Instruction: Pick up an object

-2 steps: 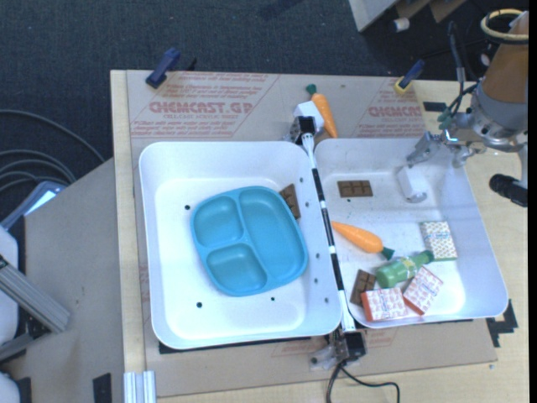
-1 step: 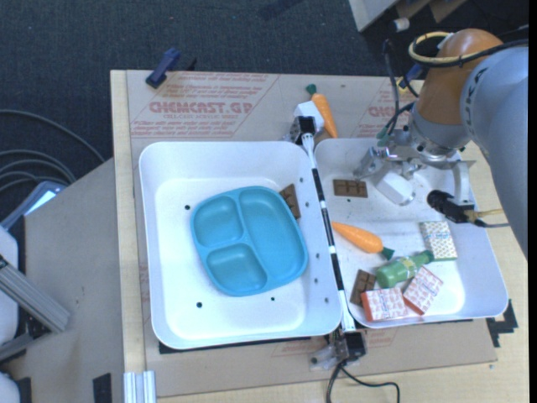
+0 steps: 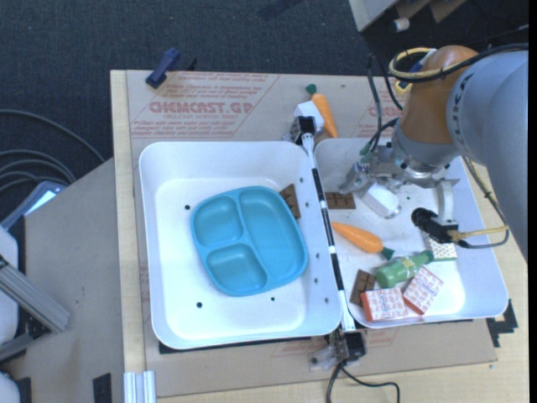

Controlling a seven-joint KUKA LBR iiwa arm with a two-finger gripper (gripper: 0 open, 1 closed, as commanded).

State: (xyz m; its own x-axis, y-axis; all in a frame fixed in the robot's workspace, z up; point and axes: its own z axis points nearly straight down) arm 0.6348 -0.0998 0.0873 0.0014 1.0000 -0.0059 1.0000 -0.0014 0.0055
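Gripper (image 3: 379, 190): low over the far part of the right bin (image 3: 482, 300), under the grey arm (image 3: 495, 99) with its orange band.
Grip state: I cannot tell if it is apart, together or clamped on something.
Bar (image 3: 339, 200): brown and flat on the bin floor, just beside the gripper on its left in the view, close to the wall between the bins.
Carrot (image 3: 357, 238): orange, lying slanted, near the gripper, below it and a little to the left.
Bottle (image 3: 399, 269): green, on its side, further below the gripper, past the carrot.
Packets (image 3: 422, 290): two, red and white, at the near edge of the bin, well apart from the gripper.
Brown piece (image 3: 362, 282): just left of the packets.
Plate (image 3: 247, 239): blue, three compartments, in the left bin (image 3: 159, 225), well apart to the gripper's left.
Second carrot (image 3: 323, 114): outside the bins, on the bench beyond the gripper, up and left.
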